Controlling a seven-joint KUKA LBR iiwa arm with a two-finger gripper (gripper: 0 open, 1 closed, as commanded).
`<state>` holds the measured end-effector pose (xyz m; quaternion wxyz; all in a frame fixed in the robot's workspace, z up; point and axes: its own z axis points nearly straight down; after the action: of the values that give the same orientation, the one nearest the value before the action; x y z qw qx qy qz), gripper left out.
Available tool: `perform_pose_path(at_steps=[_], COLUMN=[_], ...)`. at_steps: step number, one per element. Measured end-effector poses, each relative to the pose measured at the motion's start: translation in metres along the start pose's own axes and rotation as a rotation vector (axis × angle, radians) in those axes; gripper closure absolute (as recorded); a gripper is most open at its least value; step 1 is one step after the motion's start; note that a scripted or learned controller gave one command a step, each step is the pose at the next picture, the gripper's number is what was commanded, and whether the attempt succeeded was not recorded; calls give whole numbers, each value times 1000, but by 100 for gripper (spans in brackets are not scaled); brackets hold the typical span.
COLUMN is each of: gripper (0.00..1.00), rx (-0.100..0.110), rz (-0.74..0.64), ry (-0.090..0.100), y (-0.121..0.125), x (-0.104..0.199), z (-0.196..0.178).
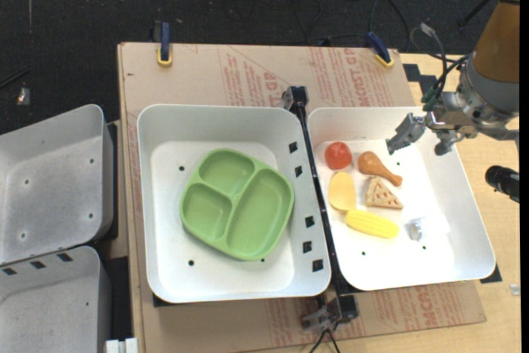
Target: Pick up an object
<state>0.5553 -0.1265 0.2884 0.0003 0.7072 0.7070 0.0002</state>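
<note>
— Over the right bin's point(463, 202) far right corner, what is held by the gripper point(423, 134)?
— Nothing is seen between its spread fingers.
— Where is the drumstick point(378, 167) found?
— Near the bin's far edge, toward the divider from the gripper, its long axis slanted from tomato point(337, 154) to cracker point(383, 195)

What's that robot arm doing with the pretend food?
The gripper hangs over the far side of the right bin, holding nothing. Below it lie a tomato, a drumstick, a pizza slice, a corn cob and a yellow chip. The green plate sits in the left bin.
</note>
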Motion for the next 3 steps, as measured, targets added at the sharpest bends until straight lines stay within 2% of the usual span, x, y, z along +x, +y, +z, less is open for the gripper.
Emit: perform_pose_path(at_steps=[1, 3], gripper=[0, 0], rx=[0, 7], rz=[0, 2], ry=[0, 1], y=[0, -6], x=[0, -7], z=[0, 127])
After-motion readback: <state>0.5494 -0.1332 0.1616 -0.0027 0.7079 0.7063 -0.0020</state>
